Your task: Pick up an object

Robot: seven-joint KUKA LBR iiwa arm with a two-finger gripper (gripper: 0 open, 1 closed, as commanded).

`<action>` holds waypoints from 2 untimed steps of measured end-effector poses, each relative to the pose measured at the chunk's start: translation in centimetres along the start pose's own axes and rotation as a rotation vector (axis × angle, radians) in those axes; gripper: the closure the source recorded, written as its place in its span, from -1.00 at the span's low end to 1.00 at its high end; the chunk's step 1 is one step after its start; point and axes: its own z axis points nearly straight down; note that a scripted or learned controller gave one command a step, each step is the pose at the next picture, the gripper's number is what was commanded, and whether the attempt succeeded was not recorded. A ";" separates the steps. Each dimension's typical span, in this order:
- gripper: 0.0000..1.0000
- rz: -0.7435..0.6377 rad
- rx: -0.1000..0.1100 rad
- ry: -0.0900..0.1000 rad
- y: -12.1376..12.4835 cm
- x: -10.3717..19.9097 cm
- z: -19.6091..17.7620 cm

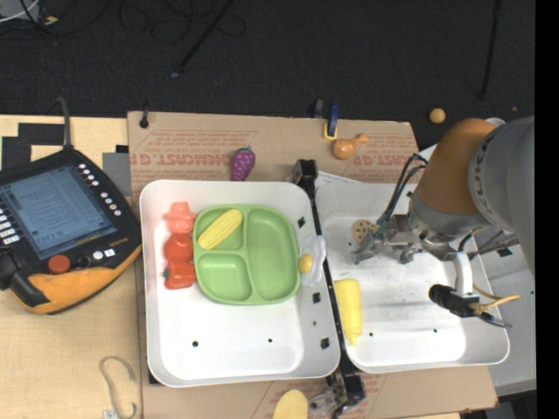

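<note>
Over the right bin (437, 343), gripper (367, 250) low, fingers spread, grasping nothing.
Nearest targets: round cookie (361, 230) just beside the fingertips, yellow corn cob (348, 308) against the left wall. Best to centre over the cookie, then close squarely.

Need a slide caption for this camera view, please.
Arm's gripper low in right bin near a yellow block; green tray with corn in left bin.

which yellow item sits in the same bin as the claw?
The long yellow piece against the right bin's left wall. The corn cob lies on the green plate in the left bin.
</note>
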 end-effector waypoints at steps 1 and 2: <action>1.00 0.005 0.000 0.000 0.0 -0.2 -1.1; 1.00 0.002 -0.006 -0.002 -0.3 -0.2 -7.3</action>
